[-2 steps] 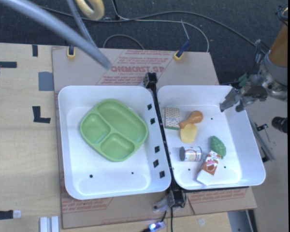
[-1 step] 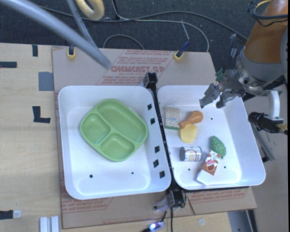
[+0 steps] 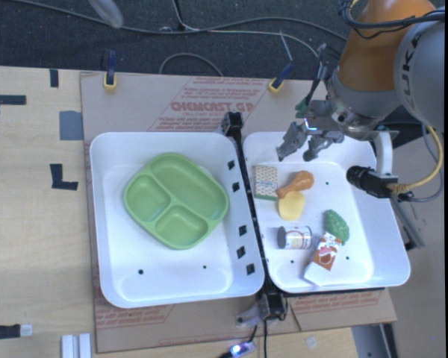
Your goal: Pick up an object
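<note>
My gripper [image 3: 302, 148] hangs over the back of the right bin [image 3: 358, 278], its two grey fingers spread open with nothing between them. Just below it in the bin lie a small checkered packet [image 3: 266, 180], an orange drumstick-shaped toy [image 3: 297, 182] and a yellow lump [image 3: 291, 205]. Further forward are a small can on its side [image 3: 294, 237], a green broccoli-like piece [image 3: 336, 225] and a red and white carton [image 3: 323, 259].
A green divided plate [image 3: 176, 200] rests in the left bin [image 3: 112, 274]. A black divider with clips [image 3: 243, 192] runs between the bins. A black cylinder with a yellow cable [image 3: 369, 181] juts over the right bin's right side. The arm's body [image 3: 381, 51] looms above.
</note>
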You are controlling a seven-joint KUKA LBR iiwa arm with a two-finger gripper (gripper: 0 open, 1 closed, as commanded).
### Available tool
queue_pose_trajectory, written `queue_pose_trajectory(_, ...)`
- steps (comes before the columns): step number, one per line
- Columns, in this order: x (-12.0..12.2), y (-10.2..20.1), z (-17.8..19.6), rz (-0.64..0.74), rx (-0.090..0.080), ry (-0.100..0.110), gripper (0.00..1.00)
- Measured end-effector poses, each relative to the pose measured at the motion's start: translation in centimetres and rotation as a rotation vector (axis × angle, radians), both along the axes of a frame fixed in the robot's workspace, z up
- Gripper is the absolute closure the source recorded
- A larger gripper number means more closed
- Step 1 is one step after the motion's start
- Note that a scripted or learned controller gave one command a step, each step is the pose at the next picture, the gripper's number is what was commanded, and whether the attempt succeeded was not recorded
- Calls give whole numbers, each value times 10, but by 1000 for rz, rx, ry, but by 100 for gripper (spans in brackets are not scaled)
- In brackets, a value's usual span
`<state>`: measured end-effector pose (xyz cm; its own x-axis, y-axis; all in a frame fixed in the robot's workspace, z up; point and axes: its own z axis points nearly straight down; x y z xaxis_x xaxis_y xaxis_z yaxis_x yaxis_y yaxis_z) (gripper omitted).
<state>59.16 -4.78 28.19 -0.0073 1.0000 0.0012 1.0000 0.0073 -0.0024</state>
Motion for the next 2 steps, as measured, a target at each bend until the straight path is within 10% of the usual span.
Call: queue_pose_trajectory(2,18,100,-41,-2,-2,2,100)
